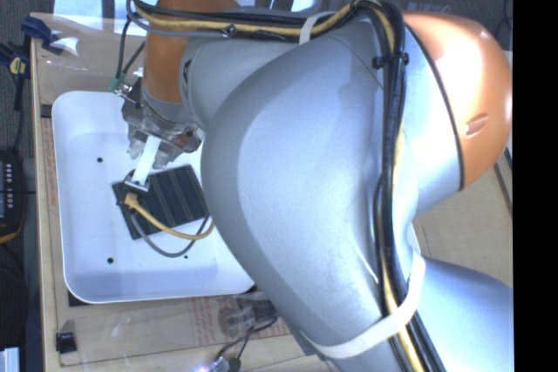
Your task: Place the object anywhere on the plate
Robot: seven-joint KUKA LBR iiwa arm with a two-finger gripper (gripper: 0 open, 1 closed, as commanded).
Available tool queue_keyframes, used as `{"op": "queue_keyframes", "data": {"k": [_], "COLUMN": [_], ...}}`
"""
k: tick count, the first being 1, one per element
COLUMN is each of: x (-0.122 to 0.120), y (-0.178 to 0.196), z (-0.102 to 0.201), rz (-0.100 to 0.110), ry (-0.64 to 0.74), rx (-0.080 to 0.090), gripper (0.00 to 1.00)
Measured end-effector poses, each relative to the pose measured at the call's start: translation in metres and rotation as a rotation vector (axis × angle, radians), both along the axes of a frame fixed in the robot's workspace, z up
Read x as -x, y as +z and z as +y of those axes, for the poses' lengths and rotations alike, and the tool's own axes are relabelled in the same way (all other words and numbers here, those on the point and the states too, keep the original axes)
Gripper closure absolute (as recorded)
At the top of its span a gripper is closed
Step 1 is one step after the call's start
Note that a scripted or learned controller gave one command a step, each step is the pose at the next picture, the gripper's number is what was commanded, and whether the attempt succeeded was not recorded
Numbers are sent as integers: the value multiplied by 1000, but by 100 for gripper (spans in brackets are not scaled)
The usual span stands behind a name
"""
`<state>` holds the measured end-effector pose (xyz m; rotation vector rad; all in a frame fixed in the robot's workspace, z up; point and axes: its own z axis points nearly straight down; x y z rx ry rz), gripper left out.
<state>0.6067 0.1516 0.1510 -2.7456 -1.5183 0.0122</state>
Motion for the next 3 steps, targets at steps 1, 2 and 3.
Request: {"op": "queue_keyframes", "data": {"k": [1, 2, 3], "x": [-28, -28, -22], "y": [40, 40, 89], "z": [-62, -62, 19], "rz": [-3, -1, -4], "ry": [-272, -271, 59], "rx": [1, 1, 0], "gripper": [100, 0, 0]}}
